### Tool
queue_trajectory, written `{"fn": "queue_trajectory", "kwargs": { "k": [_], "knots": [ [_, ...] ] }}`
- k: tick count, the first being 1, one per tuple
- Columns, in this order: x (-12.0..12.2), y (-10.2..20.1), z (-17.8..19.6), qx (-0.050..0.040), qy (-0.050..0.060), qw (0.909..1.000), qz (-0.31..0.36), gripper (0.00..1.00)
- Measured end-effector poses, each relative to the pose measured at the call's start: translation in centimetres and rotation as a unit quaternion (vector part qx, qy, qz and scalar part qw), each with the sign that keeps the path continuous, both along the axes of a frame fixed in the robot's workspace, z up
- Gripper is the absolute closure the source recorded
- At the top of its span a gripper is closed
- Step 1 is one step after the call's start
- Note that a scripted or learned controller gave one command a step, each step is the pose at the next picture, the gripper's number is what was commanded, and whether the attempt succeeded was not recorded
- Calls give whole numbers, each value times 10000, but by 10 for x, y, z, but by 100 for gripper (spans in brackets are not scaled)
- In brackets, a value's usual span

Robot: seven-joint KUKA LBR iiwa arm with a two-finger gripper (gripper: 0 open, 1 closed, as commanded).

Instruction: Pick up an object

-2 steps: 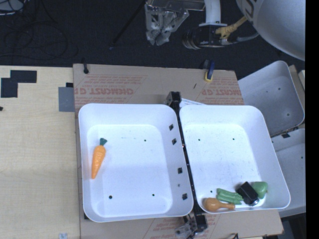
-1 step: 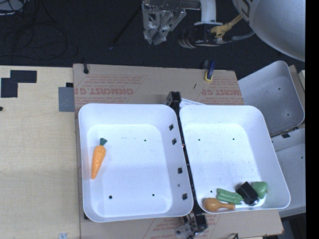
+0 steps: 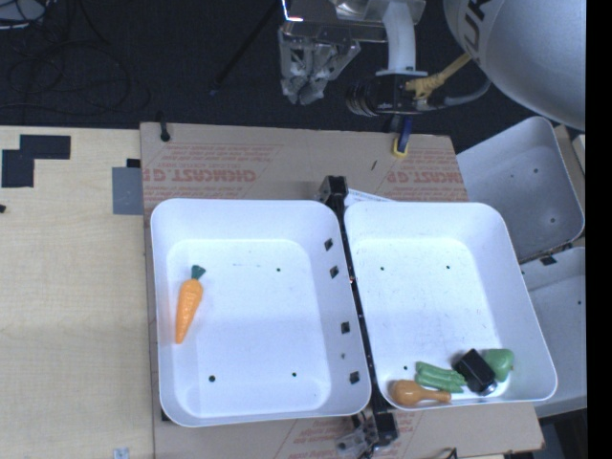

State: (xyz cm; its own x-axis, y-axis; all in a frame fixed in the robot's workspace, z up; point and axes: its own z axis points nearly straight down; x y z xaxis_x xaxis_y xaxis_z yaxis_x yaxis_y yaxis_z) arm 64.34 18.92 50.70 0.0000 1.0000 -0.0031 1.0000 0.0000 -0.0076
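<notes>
An orange toy carrot [image 3: 188, 304] with a green top lies by the left wall of the left bin [image 3: 245, 220]. In the near right corner of the right bin [image 3: 430, 220] sit a tan pear-shaped piece [image 3: 417, 393], a green pod [image 3: 440, 377], a black block [image 3: 475, 370] and a green rounded piece [image 3: 499, 360], packed close together. My gripper [image 3: 305, 76] hangs high above the bench, behind the bins at the top of the view, far from every object. Nothing shows between its fingers.
The two bins stand side by side on a cardboard sheet [image 3: 287, 165] with a black clip strip [image 3: 346, 295] between them. A grey metal panel [image 3: 535, 175] lies to the right of the right bin. The arm's body [image 3: 526, 27] fills the upper right.
</notes>
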Motion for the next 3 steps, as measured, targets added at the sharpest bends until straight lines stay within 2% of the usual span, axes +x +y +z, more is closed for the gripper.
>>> {"fn": "queue_trajectory", "kwargs": {
  "k": [1,2,3],
  "knots": [
    [0,57,32,19,-32,10000,25,100],
    [0,37,-53,-13,28,10000,-4,100],
    [0,0,35,16,-53,10000,-8,100]
  ]
}}
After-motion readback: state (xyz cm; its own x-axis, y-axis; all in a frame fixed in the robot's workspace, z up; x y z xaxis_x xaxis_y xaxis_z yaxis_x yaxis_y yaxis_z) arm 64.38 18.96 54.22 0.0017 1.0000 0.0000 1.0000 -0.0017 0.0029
